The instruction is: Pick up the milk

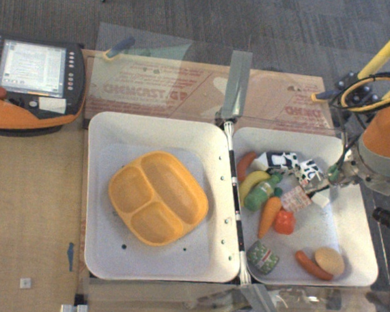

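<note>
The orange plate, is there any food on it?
No, the orange plate lies bare in the left bin; the food sits in the right bin.

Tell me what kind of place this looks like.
Probably a robotics lab test bench: a robot arm reaches over two white bins, one holding toy food such as a carrot, and an orange teach pendant lies beside them.

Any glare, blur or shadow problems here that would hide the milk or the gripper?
Camera view: lighting is soft and even, with faint shadows; clear plastic sheeting behind the bins reflects mild glare; the milk is sharp enough to read its black-and-white pattern; the gripper is small and slightly soft, so its state is unreadable.
</note>
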